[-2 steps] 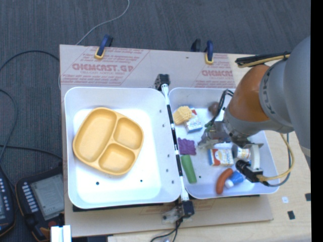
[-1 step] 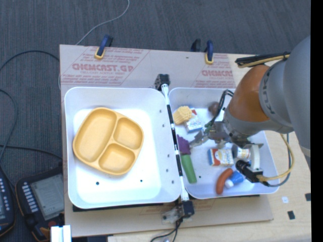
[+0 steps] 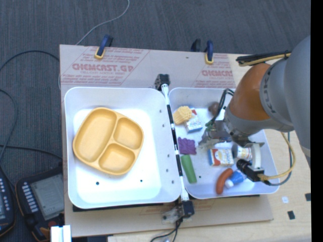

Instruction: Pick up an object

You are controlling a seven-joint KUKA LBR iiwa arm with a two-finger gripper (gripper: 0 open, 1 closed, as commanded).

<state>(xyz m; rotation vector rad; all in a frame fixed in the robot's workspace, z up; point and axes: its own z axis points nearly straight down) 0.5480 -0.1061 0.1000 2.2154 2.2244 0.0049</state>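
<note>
**Arm low over the right bin's clutter**

Nearest to us, at the front of the right bin [image 3: 194, 191], we see an orange sausage-shaped toy [image 3: 222, 180] with a small blue and white piece [image 3: 234, 179] just beside it. To their left lies a green stick [image 3: 189, 168], with a purple cluster [image 3: 186, 145] above it. A red and white carton [image 3: 221, 156] sits mid-bin, and a yellow waffle-like piece [image 3: 182, 115] and a small white and blue packet [image 3: 194, 124] lie further back. The gripper [image 3: 214, 133] hangs above the carton; we cannot tell how its fingers stand. In the left bin [image 3: 81, 195] a yellow divided tray [image 3: 108, 140] rests alone. Both bins sit on a brown board [image 3: 101, 67] clamped to the surface.
</note>
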